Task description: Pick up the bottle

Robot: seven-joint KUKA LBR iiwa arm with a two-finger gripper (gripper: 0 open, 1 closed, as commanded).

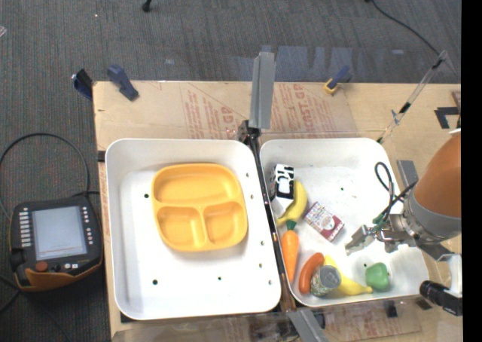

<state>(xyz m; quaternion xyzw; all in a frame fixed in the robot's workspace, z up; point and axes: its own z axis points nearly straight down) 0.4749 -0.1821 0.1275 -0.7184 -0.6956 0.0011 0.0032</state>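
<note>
The bottle (283, 180), black and white, lies at the left edge of the right bin (354, 156), touching the top of a banana (296, 205). My gripper (363, 237) hangs over the right half of that bin, well to the right of the bottle and lower in the view. It sits between a small pink carton (324, 221) and a green pepper (378, 276). Nothing shows in its grasp. The grey arm with its orange band (444, 182) comes in from the right edge.
A carrot (290, 254), a red pepper (309, 273), a tin can (326, 280) and a yellow piece (352, 286) crowd the right bin's front. The left bin (128, 220) holds a yellow divided plate (200, 206). A teach pendant (54, 235) lies off the bench at left.
</note>
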